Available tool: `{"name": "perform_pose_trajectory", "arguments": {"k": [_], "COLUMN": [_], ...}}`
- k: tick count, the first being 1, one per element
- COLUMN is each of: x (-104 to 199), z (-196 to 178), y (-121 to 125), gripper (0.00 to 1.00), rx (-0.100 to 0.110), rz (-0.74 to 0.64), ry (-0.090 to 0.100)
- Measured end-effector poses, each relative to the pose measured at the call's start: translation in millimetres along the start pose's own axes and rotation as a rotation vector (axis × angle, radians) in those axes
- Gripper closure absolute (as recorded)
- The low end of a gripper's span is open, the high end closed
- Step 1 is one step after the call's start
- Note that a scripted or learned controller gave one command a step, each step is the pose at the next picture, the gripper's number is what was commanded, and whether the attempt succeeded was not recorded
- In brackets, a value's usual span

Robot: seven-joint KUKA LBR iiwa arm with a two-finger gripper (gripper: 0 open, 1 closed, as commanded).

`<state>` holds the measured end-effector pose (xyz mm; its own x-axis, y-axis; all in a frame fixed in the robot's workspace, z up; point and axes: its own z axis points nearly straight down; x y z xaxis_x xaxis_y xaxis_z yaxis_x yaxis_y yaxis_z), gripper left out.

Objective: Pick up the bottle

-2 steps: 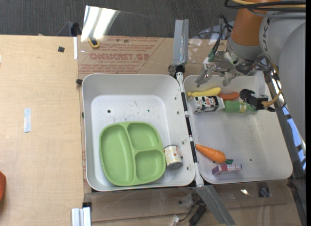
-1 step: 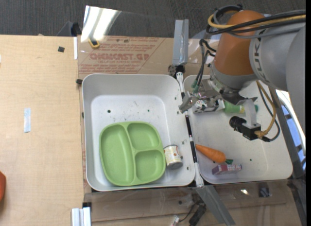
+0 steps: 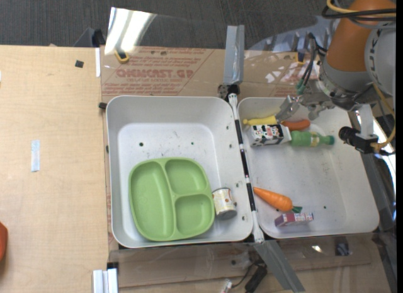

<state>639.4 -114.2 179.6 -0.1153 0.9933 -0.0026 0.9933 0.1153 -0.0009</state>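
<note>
Arm [image 3: 356,40] reaches in from right, orange band up top. Gripper [image 3: 291,110] angled down-left, low over right bin's far end.

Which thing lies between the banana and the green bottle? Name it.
In the camera view, a small black-and-white carton lies in the right bin, just below the banana and left of the green bottle, touching the bottle's base.

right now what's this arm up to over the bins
The grey arm reaches in over the right bin, its claw above the cluster at the far edge. The green bottle lies on its side there, beside a small carton. Nothing is gripped yet. A green divided plate sits in the left bin.
</note>
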Motion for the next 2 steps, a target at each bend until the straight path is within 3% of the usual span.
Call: {"name": "perform_pose_trajectory", "arguments": {"k": [1, 2], "x": [-11, -3], "z": [74, 89], "y": [17, -32], "gripper": [0.00, 0.00], "rx": [-0.005, 0.001], "rz": [-0.043, -0.044], "ry": [0.000, 0.002]}}
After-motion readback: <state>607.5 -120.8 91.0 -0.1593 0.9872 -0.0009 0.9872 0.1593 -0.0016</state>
